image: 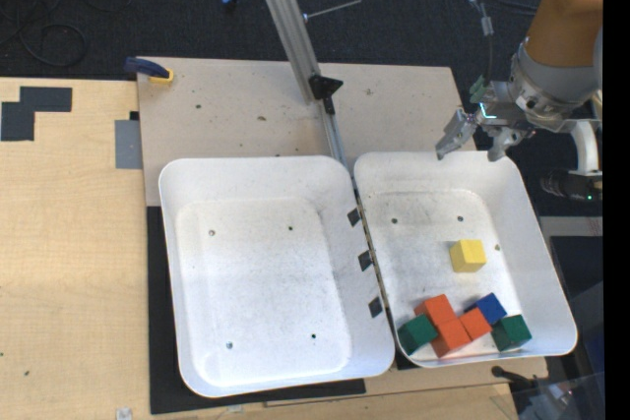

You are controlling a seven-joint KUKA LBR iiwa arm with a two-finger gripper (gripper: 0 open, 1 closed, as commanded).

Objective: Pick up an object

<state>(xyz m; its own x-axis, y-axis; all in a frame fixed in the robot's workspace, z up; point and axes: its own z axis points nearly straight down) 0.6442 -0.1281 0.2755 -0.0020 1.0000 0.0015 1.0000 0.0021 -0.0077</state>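
The claw hangs spread and empty above the right bin's far rim. Best target: the lone yellow block, standing apart from the clustered blocks.

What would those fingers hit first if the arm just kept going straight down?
Probably the far rim of the right bin, or bare floor inside it. The gripper hangs above that edge; depth is unclear.

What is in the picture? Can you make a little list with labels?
gripper: open, nothing between its fingers, above the right bin's far edge
right bin: white, holds all the blocks
yellow block: alone, mid-bin
block cluster: orange, blue and green, near corner
left bin: white
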